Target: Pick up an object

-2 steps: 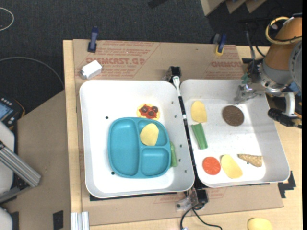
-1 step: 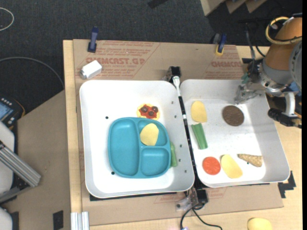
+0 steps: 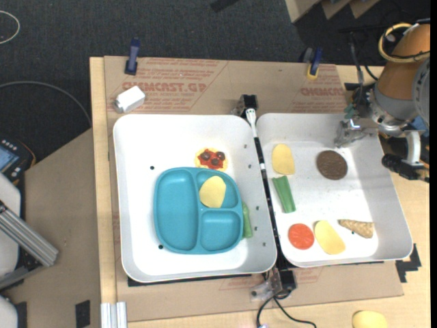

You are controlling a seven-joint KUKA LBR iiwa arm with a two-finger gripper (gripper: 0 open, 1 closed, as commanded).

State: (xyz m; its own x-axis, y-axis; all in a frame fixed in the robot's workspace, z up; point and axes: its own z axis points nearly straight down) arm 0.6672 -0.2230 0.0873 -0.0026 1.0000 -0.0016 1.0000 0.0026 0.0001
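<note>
Two white bins side by side on a cardboard-topped tabletop, dark carpet beyond.

Left bin (image 3: 133, 183): teal tray (image 3: 198, 210), a yellow piece (image 3: 212, 191) in its upper right compartment; a pizza slice (image 3: 212, 158) just above the tray; a green strip (image 3: 246, 221) against the tray's right edge. Right bin (image 3: 389, 197): yellow chip (image 3: 283, 159) and green stick (image 3: 283, 193) near the left wall; brown disc (image 3: 332, 164) upper middle; red disc (image 3: 300, 236), yellow lump (image 3: 329, 237) and tan wedge (image 3: 357, 228) along the near edge. Gripper (image 3: 349, 132) hangs over the right bin's far right corner, just beside the brown disc; whether the fingers are open or closed, cannot tell; nothing seen between them. Bare floor shows mid-right of that bin. Blue clamps (image 3: 132, 55) on the far tabletop edge, a white block (image 3: 130, 99) near the left one.
</note>
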